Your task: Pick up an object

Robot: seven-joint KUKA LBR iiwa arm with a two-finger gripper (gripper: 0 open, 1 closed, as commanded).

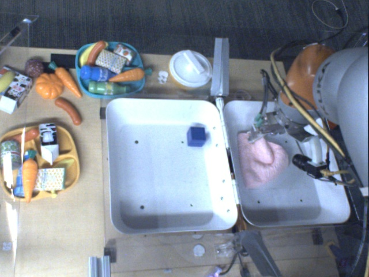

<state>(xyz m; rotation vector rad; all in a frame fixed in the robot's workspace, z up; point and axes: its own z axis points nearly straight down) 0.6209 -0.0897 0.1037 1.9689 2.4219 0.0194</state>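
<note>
A small blue cube (196,135) lies in the left white bin (144,212), toward its upper right. A pink soft lump (262,160) rests in the left half of the right white bin (300,212). My gripper (260,126) reaches in from the right and hangs low over the top edge of the pink lump. Whether it touches the lump is unclear. The grey arm with its orange band (308,68) and cables covers the bin's upper right corner.
A grey metal bar (219,68) stands behind the gap between the bins. A white round lid (191,68) sits beside it. Toy food fills a blue bowl (109,68) and a yellow plate (40,163) at the left, with loose toy vegetables (57,88) nearby.
</note>
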